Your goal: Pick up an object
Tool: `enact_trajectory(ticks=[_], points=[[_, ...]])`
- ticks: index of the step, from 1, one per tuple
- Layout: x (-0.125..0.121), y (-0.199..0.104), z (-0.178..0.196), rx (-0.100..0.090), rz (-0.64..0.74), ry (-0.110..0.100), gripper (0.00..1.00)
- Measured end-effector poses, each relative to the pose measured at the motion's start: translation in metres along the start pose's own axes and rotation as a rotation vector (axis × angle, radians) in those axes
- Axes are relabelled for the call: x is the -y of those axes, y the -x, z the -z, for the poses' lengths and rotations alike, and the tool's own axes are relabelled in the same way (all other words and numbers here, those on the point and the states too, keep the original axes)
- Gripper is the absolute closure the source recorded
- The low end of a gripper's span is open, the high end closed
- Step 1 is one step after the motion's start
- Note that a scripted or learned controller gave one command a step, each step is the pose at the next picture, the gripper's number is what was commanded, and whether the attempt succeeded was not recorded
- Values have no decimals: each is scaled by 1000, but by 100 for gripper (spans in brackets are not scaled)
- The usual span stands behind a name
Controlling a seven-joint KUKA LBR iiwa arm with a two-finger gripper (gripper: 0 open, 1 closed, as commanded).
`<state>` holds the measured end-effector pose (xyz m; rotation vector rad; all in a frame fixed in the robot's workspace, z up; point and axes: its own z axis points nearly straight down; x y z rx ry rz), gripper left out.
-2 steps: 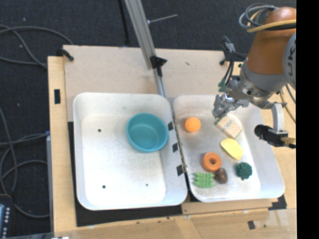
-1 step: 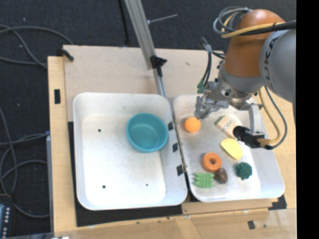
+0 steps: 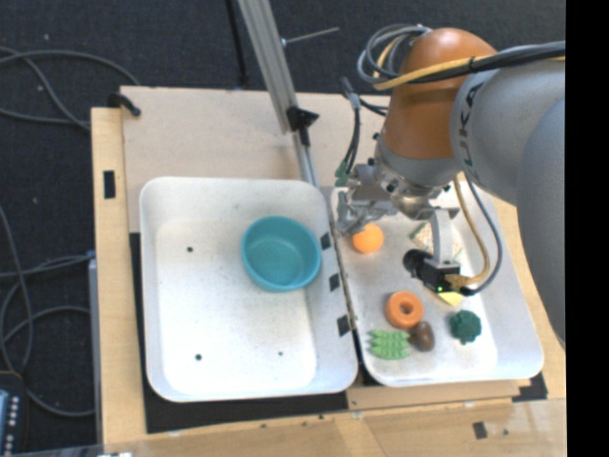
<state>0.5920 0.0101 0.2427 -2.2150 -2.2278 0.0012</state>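
Where claw [image 3: 350, 219] meets orange ball [image 3: 368, 240], grip unclear.

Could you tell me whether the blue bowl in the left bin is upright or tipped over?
Upright: the blue bowl shows its open mouth and hollow interior, resting in the left bin.

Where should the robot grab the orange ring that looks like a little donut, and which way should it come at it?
The orange ring lies flat in the right bin, its hole facing up. Probably best to come straight down from above and pinch its upper-left rim, one finger in the hole. That side is open; the brown lump and green piece crowd its lower edge.
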Motion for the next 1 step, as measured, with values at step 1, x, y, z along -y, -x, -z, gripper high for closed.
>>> enact_trajectory(ticks=[1], points=[[2,-42,-3,-2,1,-1,100]])
